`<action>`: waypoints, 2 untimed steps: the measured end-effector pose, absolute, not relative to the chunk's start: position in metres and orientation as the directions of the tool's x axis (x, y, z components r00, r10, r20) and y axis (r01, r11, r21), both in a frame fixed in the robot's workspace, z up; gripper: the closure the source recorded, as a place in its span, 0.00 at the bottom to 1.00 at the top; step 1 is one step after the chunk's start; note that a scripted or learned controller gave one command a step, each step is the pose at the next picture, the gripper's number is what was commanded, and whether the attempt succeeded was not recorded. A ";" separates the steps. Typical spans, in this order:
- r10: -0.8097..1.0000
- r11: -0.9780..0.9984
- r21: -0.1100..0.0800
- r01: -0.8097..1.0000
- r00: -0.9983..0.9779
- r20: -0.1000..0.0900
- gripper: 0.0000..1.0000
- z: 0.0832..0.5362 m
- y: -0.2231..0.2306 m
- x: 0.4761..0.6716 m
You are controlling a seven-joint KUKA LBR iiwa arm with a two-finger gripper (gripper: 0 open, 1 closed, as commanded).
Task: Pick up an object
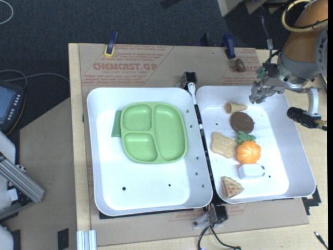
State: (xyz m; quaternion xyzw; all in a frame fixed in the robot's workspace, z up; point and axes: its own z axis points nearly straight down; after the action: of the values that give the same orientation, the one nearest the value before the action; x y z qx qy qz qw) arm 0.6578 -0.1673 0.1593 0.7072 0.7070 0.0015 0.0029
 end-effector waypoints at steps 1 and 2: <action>1.000 0.000 0.008 1.000 0.000 -0.003 1.00 0.221 -0.173 0.665; 1.000 0.001 0.004 1.000 -0.001 -0.002 1.00 0.226 -0.173 0.665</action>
State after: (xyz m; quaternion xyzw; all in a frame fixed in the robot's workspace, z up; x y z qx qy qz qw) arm 0.6654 -0.1729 0.2257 0.7067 0.7075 0.0009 0.0022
